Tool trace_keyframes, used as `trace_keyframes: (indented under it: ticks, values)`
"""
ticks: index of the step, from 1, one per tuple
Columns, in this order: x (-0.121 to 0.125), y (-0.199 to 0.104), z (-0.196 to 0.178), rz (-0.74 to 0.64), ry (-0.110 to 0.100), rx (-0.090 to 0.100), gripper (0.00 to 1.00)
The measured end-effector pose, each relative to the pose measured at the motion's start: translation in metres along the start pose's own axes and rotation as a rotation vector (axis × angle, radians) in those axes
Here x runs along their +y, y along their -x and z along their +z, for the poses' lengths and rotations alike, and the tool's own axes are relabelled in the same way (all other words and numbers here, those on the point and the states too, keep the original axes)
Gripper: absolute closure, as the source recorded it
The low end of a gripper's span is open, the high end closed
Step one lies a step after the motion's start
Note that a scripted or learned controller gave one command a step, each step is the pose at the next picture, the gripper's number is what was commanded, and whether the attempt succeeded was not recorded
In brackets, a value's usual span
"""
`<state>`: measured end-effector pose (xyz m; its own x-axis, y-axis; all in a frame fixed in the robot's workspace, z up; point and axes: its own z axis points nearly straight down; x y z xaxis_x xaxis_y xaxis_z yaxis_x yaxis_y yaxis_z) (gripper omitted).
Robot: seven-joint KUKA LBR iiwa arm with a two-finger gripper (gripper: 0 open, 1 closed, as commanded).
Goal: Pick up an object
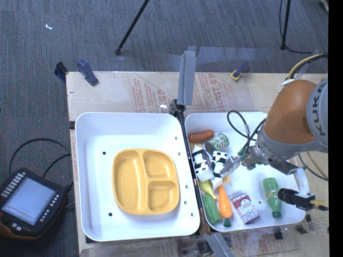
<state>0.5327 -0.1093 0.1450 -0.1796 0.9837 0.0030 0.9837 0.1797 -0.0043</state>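
Note:
The right bin (252, 122) holds several objects. There is a brown sausage (201, 136), a green and white can (218, 141), a black and white patterned toy (206, 166), a yellow banana (207, 187), an orange carrot (224, 203), a green cucumber (211, 209), a red box (245, 206) and a green bottle (272, 195). My gripper (230, 166) is low in the middle of this bin. It sits right beside the patterned toy's right end, and whether it touches the toy is unclear.
The left bin (91, 143) holds a yellow divided plate (146, 181). An upright grey post (186, 79) stands behind the wall between the bins. Black cables (241, 127) hang over the right bin's back. A teach pendant (27, 202) lies on the floor at left.

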Motion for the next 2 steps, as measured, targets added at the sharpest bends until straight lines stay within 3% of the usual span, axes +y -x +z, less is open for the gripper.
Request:
trace_keyframes:
  ticks: [1, 2]
  values:
    - [0.015, -0.002, 0.054, -0.192, 0.007, -0.007, 0.00]
    - [-0.055, -0.017, 0.059, -0.356, 0.001, 0.000, 0.00]
